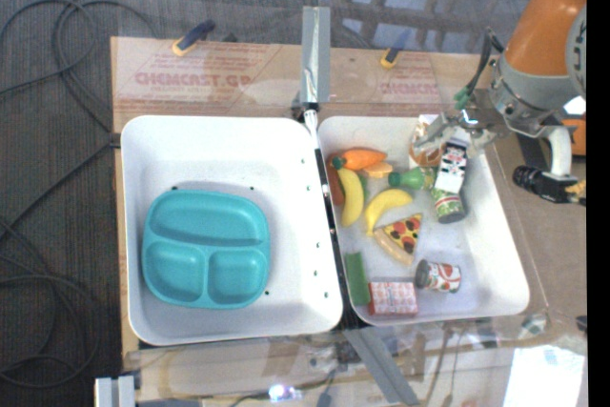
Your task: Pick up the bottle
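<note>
Tabletop (219, 76), brown with faint red lettering, bearing two shallow white bins side by side. The left bin (191, 133) and the right bin (500, 234) touch along their inner rims, where a grey metal bar (315, 52) runs back across the surface. Two yellow-tipped clamps (193, 35) (393, 52) sit at the far edge.

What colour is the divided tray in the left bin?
Teal, plain with no pattern: the divided tray shows clearly in the camera view.

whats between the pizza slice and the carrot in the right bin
In the camera view, two bananas: one just below the carrot, the other just above the pizza slice.
</note>
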`<state>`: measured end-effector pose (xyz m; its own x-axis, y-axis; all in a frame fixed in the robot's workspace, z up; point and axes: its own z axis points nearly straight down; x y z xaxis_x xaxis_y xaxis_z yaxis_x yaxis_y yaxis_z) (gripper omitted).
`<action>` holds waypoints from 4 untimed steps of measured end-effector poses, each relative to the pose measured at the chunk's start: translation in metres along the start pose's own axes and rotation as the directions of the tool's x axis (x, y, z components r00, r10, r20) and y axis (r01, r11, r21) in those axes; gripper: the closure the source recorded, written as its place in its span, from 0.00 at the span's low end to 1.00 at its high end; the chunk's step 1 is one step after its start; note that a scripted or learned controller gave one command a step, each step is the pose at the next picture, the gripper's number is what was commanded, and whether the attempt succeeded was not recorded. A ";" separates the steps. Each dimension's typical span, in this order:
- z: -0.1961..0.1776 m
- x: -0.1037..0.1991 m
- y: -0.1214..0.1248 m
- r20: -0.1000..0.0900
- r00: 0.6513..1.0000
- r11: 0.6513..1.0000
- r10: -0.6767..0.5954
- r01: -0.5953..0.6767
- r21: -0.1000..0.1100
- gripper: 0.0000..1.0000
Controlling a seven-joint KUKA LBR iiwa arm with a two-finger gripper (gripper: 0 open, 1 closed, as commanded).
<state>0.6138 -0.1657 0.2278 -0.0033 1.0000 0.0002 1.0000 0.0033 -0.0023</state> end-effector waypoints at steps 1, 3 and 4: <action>0.122 0.004 0.047 0.005 0.997 0.997 0.078 -0.078 -0.001 0.00; 0.132 0.002 -0.039 0.015 0.998 0.998 -0.054 0.055 -0.030 0.00; 0.123 0.001 -0.039 0.015 0.998 0.998 -0.054 0.054 -0.031 1.00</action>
<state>0.5744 -0.1645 0.1051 -0.0571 0.9983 -0.0143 0.9979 0.0574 0.0286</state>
